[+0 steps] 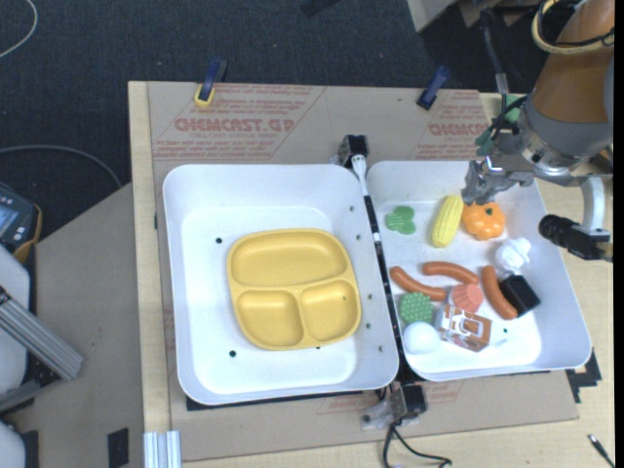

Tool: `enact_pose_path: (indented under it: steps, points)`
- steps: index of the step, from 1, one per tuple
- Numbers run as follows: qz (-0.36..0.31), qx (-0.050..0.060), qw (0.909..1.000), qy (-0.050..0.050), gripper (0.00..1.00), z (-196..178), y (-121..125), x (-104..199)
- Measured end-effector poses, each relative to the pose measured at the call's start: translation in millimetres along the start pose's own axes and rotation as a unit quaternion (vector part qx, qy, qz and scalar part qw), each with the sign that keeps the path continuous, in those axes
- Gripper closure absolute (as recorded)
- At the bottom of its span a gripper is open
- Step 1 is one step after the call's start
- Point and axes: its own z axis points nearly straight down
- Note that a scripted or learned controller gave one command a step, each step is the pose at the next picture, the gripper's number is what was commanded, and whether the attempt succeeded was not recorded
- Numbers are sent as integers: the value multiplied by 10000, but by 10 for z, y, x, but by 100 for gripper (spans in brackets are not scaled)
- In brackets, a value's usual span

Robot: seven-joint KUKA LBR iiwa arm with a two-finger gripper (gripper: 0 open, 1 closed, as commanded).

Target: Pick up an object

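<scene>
A: What could trip you up here?

B: Your two-finger gripper (481, 191) hangs just above the small orange pumpkin-shaped toy (485, 220) in the right white bin (565, 344); whether it is open or closed, I cannot tell. The yellow plastic corn cob (447, 219) lies just beside the pumpkin, so a descent slightly off could nudge either aside or catch both.

A: And the pumpkin itself?

B: Round, glossy, probably slippery; it may roll.

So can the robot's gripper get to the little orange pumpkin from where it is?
Probably yes. The gripper hangs just above the orange pumpkin, with nothing between them; only the corn lies close beside it.
</scene>
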Motion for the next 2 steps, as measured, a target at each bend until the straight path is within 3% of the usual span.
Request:
enact_pose_path:
  steps: [2]
  points:
    - [-29,25,10000,20,100,-128,-70,1163]
